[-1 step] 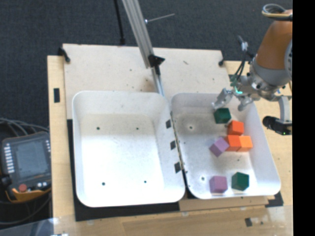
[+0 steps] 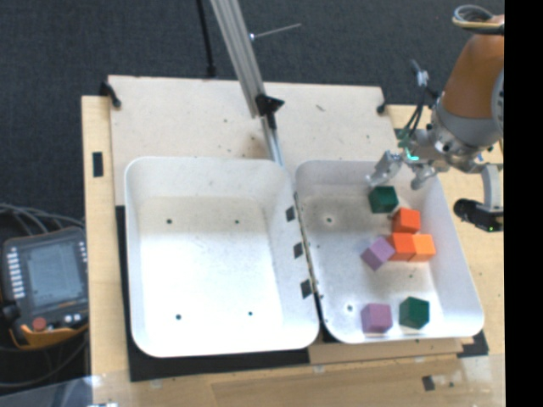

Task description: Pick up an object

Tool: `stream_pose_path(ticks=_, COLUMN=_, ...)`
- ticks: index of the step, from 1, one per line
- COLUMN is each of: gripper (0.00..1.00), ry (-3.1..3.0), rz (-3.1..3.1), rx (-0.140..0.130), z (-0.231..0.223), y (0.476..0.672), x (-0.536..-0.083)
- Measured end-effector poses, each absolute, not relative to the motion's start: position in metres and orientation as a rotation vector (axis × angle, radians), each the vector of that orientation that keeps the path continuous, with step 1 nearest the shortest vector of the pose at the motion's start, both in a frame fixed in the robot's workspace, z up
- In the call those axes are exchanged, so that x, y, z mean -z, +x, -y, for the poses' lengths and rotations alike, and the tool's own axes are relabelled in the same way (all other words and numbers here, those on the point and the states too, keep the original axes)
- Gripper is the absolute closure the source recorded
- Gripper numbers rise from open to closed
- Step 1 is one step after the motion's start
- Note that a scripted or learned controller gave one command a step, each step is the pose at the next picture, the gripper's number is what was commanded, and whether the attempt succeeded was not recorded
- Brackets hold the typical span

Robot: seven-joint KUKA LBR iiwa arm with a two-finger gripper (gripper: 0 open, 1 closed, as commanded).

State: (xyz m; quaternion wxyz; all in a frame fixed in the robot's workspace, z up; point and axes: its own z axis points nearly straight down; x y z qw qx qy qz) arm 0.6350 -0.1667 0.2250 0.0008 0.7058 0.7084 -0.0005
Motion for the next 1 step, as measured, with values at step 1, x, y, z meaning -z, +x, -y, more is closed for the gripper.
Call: stream_pose_path(ticks=1, gripper=0.0, ry=2.223, rz=-2.223, rx=0.006, z=0.1635, y=0.6248, x=-0.1723)
